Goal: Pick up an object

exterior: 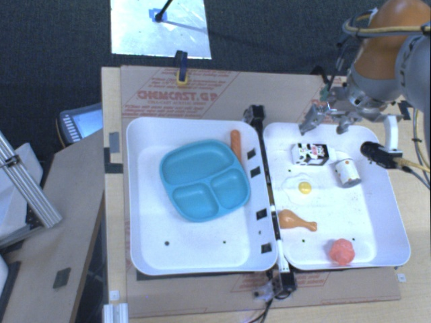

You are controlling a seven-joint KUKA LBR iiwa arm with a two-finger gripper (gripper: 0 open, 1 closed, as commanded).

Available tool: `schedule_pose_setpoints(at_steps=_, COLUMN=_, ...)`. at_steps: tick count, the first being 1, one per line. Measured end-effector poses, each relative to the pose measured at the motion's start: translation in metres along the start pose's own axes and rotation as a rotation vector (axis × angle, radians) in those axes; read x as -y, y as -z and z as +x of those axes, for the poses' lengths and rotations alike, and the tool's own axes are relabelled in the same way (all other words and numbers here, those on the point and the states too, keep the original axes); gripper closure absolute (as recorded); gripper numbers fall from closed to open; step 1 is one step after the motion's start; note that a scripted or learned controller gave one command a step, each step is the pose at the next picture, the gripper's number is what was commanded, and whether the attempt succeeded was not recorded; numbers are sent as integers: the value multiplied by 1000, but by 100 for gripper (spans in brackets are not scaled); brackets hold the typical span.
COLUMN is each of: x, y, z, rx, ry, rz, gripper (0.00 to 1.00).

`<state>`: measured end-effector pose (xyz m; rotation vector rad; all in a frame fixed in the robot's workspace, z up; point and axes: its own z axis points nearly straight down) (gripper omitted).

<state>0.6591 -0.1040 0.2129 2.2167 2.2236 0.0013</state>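
Bins (202, 258): white. Tray (204, 179): light blue. Hot dog (236, 144): orange. Carton (310, 154): white with black patches. Can (347, 171): white. Egg (304, 186): white, yellow yolk. Drumstick (296, 220): orange-brown. Ball (342, 250): pink-red.

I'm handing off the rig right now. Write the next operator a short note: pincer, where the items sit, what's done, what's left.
Pincer: open, holding nothing, above the back edge of the right bin.
Right bin: black-and-white box, white can, fried-egg toy, drumstick toy, pink ball.
Left bin: blue divided plate, orange stick beside it.
Done: nothing picked.
Left: descend, grasp one object, lift; the box looks nearest.
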Motion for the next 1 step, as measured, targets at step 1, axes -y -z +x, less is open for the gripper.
schedule_pose_setpoints(at_steps=1, x=-4, y=-45, z=-6, rx=0, ry=-2, rz=4, gripper=0)
